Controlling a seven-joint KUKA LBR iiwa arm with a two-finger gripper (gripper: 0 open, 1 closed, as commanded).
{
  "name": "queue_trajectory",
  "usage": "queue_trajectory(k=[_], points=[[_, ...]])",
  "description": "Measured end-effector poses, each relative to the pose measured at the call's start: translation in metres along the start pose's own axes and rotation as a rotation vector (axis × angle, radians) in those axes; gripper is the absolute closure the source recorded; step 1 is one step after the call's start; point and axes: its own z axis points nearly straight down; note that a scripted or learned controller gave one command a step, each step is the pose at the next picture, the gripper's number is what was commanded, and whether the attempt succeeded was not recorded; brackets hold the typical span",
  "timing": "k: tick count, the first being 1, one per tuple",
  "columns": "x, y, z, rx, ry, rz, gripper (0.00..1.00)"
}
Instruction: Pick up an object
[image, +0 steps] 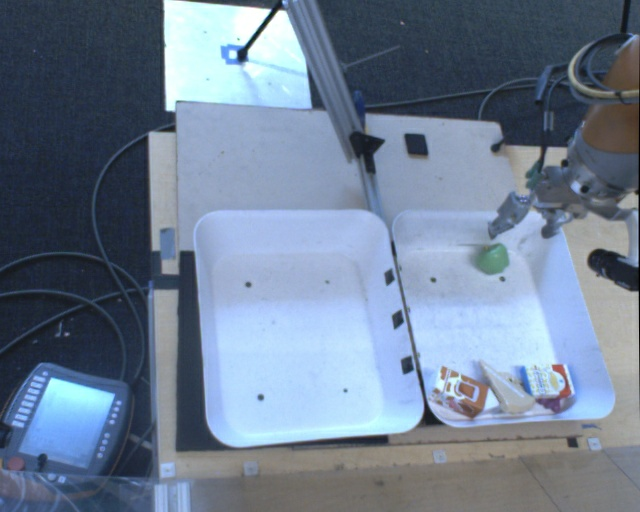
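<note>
A small green object (492, 259) lies in the right bin (560, 300), near its far edge. My gripper (527, 221) hangs just above and to the right of it, over the bin's far rim, with its two fingers spread apart and nothing between them. At the bin's near edge lie an orange-and-white packet (460, 391), a pale wedge-shaped piece (507, 392) and a blue, white and red packet (547, 382), side by side.
The left bin (300, 320) sits beside the right one, with small black clips along the shared wall (397, 320). A slanted metal pole (335, 80) rises behind the bins. A teach pendant (62, 420) and cables lie on the floor to the left.
</note>
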Motion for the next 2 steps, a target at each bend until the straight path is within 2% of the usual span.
queue_trajectory(k=[1, 2], points=[[0.014, 0.055, 0.097, 0.008, 0.001, -0.002, 0.0], [0.022, 0.019, 0.125, -0.003, -0.001, 0.0, 0.0]])
